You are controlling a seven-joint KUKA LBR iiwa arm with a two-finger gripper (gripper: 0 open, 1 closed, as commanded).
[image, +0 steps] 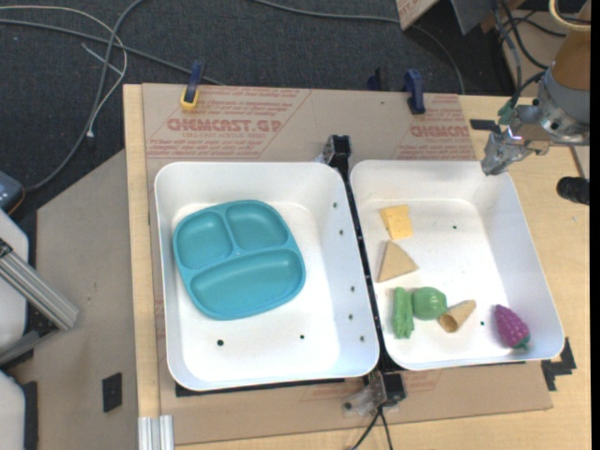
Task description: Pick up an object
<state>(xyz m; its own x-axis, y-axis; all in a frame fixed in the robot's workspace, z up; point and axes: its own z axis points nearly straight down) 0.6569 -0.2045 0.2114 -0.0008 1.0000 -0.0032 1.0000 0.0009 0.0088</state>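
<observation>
The right bin (525,251) holds a yellow cheese square (397,221), a tan wedge (395,261), a green vegetable toy (417,308), a small tan cone (457,316) and a purple grape bunch (510,326). My gripper (494,157) hangs over the bin's far right corner, well above and behind these items. Nothing shows between its fingers. The arm comes in from the upper right.
The left bin (178,345) carries a teal divided plate (240,257). Blue clamps (194,81) hold the cardboard sheet at the back. Cables trail on the dark floor behind, and a cardboard box stands at the top right.
</observation>
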